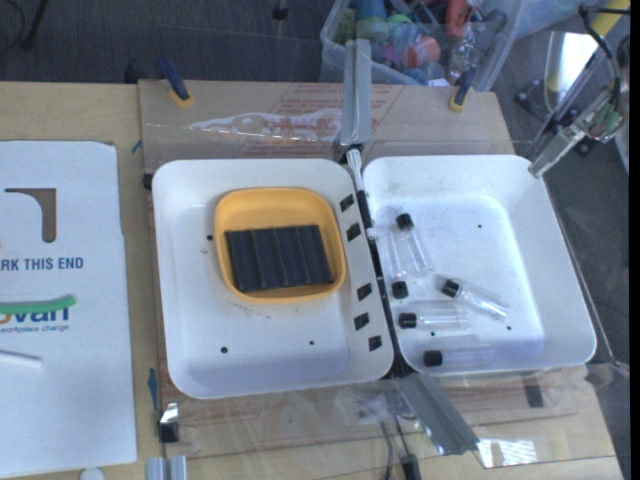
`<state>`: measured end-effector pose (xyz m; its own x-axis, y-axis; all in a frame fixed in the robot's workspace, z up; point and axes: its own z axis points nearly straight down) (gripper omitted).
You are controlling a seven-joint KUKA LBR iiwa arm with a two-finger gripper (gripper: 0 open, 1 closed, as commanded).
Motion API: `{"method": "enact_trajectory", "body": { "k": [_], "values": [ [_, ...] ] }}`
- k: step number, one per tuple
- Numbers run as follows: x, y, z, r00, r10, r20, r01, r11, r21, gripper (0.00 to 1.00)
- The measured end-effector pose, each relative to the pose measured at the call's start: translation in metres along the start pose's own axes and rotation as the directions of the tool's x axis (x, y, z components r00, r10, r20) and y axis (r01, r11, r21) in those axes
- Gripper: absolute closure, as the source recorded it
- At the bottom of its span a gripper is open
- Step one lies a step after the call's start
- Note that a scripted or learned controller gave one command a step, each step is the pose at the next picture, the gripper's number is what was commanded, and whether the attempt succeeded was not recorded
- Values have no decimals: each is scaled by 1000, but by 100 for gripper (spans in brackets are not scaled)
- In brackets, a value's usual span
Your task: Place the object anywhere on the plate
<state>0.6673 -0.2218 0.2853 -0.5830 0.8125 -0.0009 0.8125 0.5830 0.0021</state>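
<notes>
Pincer point(558, 148) sits at the far right corner of the right shallow white plastic bin point(520, 183), just past its rim. Can't tell from here how wide it's set, and I see nothing in it. Black ribbed rectangular block point(279, 257) is well away from the pincer, across the divider, lying flat on the yellow rounded-square plate point(232, 213) in the left white bin point(185, 268). Closer to the pincer: several clear vials with black caps point(458, 294), scattered in the right bin. Wooden bench point(70, 108) underneath; a clear tub of coloured toys point(420, 18) stands behind.
</notes>
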Motion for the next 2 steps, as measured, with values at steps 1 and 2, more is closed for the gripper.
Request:
{"method": "enact_trajectory", "body": {
  "k": [1, 2],
  "values": [
    [0, 0, 34, 1000, 8, 0, -8, 1000, 1, 0],
    [1, 1, 42, 999, -41, 0, 41, 999, 2, 0]
  ]
}}
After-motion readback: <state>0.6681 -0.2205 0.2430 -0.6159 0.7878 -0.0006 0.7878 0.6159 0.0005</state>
